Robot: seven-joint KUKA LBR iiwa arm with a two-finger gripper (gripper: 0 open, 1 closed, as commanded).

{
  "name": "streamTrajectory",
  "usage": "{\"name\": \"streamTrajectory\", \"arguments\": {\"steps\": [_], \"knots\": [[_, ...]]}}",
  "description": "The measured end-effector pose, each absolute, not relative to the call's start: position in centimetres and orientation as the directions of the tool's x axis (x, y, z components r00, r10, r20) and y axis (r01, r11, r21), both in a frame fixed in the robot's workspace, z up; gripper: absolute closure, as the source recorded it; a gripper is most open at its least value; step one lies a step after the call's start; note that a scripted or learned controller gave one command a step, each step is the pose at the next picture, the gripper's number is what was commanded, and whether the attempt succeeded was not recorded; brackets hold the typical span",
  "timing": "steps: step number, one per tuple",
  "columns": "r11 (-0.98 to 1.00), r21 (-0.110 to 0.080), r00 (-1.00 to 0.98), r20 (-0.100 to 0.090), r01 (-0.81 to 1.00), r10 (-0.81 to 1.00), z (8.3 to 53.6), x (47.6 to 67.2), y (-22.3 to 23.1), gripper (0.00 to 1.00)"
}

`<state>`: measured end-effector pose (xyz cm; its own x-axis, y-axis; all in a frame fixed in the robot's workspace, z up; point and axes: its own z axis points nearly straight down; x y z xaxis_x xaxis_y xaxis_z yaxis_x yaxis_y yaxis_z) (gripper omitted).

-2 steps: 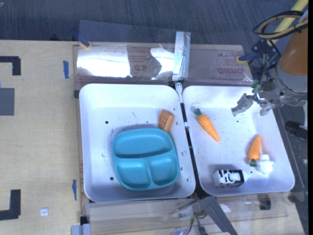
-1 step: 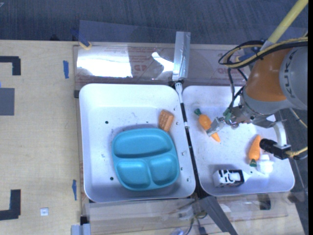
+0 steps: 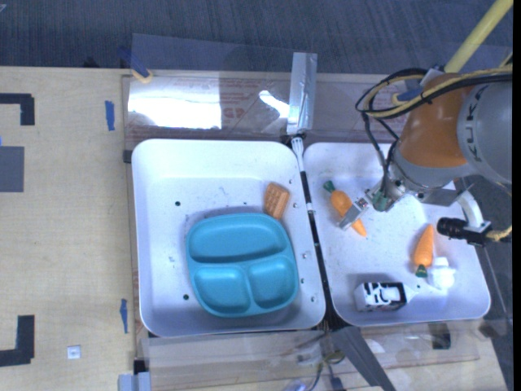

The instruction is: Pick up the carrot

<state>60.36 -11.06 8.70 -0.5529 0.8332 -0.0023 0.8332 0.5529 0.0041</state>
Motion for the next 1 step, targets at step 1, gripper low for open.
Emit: {"name": "streamTrajectory", "arguments": {"steps": [1], "knots": [[0.552,0.011,-0.552,-0.008,0.834,0.834,10.01,60.62,-11.06,1.0]]}}
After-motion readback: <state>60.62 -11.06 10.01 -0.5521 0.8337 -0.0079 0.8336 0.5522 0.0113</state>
